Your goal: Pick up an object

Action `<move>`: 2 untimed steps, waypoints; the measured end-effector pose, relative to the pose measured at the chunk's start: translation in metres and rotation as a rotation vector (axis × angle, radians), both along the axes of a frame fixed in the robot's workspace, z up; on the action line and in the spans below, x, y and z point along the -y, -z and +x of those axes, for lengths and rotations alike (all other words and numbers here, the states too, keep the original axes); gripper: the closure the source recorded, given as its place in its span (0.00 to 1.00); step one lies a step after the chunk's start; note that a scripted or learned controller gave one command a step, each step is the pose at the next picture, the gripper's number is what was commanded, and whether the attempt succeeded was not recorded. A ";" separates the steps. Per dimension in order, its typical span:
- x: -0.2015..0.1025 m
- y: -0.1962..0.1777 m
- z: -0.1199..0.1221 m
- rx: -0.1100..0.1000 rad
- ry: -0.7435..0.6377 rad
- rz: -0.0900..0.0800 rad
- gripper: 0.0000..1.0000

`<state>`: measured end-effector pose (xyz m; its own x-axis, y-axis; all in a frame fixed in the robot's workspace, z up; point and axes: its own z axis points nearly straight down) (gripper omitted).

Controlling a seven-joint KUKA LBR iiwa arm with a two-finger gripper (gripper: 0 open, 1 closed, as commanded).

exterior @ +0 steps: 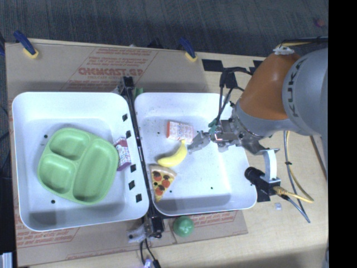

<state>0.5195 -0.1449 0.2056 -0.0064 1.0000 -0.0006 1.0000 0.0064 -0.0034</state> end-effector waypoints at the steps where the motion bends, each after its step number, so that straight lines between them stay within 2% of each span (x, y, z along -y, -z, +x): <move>1: 0.044 0.114 0.034 0.001 0.000 -0.001 0.00; 2: -0.016 0.114 0.066 0.000 -0.003 0.001 0.00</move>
